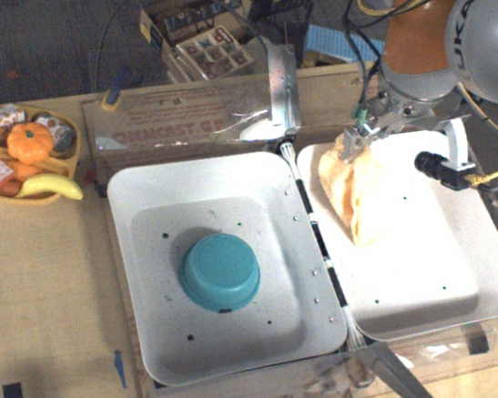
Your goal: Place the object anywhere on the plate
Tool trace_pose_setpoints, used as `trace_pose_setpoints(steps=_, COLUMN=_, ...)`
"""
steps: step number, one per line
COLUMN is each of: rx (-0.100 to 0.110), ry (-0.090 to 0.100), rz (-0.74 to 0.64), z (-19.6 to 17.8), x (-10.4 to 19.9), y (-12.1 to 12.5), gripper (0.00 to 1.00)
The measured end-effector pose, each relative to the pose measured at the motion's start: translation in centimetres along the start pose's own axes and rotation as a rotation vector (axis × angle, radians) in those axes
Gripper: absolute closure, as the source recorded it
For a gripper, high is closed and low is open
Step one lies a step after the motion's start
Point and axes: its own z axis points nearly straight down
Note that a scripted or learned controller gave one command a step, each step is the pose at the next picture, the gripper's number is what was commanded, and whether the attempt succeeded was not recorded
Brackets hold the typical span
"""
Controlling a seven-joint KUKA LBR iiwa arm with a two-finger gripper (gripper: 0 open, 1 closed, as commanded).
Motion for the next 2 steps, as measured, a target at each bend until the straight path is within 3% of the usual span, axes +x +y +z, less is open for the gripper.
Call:
trace_pose_setpoints(steps=1, rx=0.001, ry=0.0, rz=0.002, z=-4.0, x=-0.2, y=0.1, gripper=1.0)
trace_pose_setpoints(steps=2, rx=0.002, ry=0.002, rz=-0.398, z=-5.0, x=4.4, y=-0.3, gripper=1.0)
